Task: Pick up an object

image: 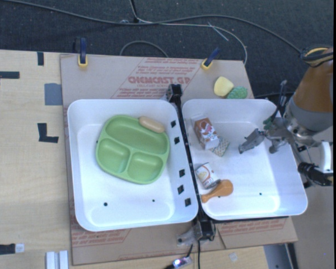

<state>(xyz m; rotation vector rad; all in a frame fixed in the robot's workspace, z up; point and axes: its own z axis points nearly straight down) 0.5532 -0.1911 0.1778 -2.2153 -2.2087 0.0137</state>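
In the right bin (269,203) a small brown and white carton (206,133) lies near the left wall. A small printed packet (205,174) lies closer to the front, with an orange-brown drumstick-shaped toy (218,190) beside it. My gripper (256,143) hangs over the right part of this bin, to the right of the carton and apart from it, with nothing seen in it. The left bin (87,206) bears a green divided plate (133,149), and a tan bread-like piece (151,124) rests on the plate's far rim.
A yellow sponge-like block (223,86) and a green item (239,92) lie on the cardboard behind the right bin. Blue and yellow clamps (81,52) hold the cardboard's back edge. A black divider (182,150) runs between the bins.
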